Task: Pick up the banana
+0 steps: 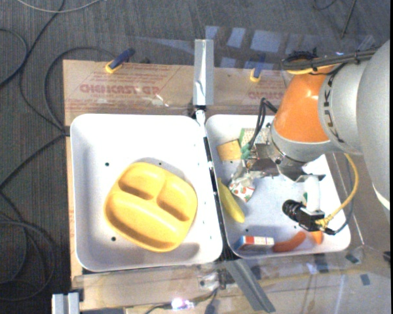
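Note:
The banana is yellow and lies lengthwise along the left wall of the right bin, towards the front. My gripper hangs over the middle of that bin, just above and to the right of the banana's far end. It is right over a crumpled white, red and green wrapper that lies against the banana. The grey wrist with its orange band covers the back right of the bin. Nothing shows between the gripper's tips.
The left bin holds a yellow divided plate. In the right bin lie a tan block, a green item, a red and white box, an orange carrot and a white bottle. A black connector with a yellow cable hangs low.

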Robot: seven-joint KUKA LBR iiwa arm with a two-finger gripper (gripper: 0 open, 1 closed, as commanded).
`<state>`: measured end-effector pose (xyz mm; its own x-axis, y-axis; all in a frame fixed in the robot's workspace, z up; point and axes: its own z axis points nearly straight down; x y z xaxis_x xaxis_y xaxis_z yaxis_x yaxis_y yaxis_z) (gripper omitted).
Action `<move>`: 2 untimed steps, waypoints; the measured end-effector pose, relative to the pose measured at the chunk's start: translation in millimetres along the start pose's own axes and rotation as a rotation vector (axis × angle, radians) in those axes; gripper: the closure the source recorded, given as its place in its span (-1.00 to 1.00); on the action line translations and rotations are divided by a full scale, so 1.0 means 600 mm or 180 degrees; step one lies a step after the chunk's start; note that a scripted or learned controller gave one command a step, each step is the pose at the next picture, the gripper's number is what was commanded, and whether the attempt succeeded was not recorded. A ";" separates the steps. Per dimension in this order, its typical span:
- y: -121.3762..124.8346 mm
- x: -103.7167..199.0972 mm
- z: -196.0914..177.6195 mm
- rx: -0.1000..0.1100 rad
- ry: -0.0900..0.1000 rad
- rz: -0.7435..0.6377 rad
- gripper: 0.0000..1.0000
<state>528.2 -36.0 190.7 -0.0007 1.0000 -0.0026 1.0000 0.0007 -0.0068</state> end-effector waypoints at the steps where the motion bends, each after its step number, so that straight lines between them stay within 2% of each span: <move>1: 0.000 0.000 0.000 0.0001 -0.0002 0.0002 -1.00; 2: 0.077 -0.107 0.088 -0.0008 -0.0007 0.0219 -1.00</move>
<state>574.1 -100.6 137.5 0.0682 0.9977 -0.0053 0.9977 -0.0682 -0.0040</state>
